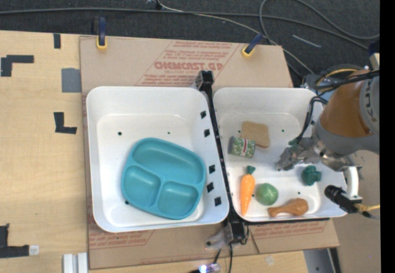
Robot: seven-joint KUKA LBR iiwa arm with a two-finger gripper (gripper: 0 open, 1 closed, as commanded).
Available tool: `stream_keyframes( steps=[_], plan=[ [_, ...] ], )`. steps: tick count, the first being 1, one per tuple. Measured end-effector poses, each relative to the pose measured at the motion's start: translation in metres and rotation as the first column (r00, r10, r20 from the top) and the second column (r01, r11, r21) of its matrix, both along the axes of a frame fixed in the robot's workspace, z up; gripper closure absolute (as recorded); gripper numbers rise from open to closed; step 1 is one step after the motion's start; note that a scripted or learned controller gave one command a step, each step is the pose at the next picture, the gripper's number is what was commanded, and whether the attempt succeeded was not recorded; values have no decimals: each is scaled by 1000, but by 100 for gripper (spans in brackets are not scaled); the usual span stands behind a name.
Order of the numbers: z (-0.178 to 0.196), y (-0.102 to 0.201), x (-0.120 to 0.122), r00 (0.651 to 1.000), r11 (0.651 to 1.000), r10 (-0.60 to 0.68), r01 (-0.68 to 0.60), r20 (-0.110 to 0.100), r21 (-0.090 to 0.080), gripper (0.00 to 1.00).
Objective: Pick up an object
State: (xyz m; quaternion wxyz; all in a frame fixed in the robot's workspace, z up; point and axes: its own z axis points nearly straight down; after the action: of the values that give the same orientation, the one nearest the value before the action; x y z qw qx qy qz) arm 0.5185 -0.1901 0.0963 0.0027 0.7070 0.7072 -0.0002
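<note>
The right bin (271,97) holds a tan bread slice (255,133), a small green can (242,147), an orange carrot (247,189), a round green ball (267,193), a brown drumstick-shaped piece (289,208) and a dark green toy (310,174). My gripper (289,159) hangs low over the right side of this bin, just left of and above the dark green toy. Nothing shows between its fingers. The grey arm with its orange band (345,114) comes in from the right.
The left bin (148,96) carries a teal divided tray (163,177). A black clip divider (210,136) runs between the bins. Cardboard (191,58) lies under both, held by yellow clamps. Cables cross the dark floor behind.
</note>
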Motion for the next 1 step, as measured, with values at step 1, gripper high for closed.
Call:
stream_keyframes(
  steps=[1],
  plan=[
    [60,-6,-4,1000,1000,0,0,-1,3,100]
  ],
)
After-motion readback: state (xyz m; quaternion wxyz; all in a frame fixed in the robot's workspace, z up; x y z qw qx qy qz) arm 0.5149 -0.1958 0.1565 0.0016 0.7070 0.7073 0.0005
